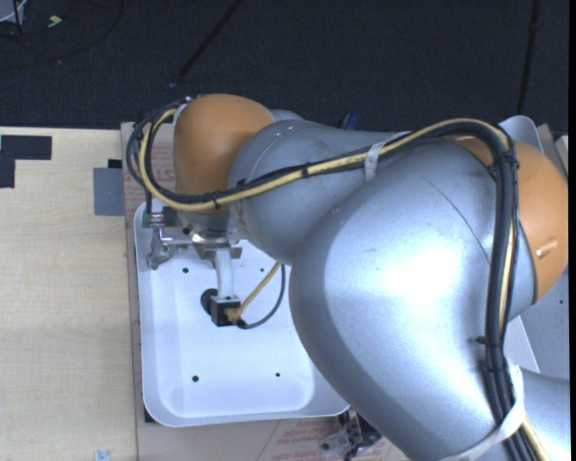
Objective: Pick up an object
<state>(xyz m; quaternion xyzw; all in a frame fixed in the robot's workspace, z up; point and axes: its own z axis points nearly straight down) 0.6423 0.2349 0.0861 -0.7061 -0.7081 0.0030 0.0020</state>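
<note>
My gripper (194, 242) hangs low over the far end of a shallow white bin (221, 397), under the orange wrist band (216, 142). Its metal body sits close to the bin's far left corner. I make out no object between or below it from this angle. The white bin floor that shows has only a few small dark holes. My grey arm (413, 286) sweeps in from the right and hides the right part of this bin and everything beyond it.
Pale wooden bench top (48, 296) lies left of the bin, with flat black shapes (19, 157) and a grey square (107, 190) marked on it. A strip of cardboard (298, 438) shows below the bin's near rim.
</note>
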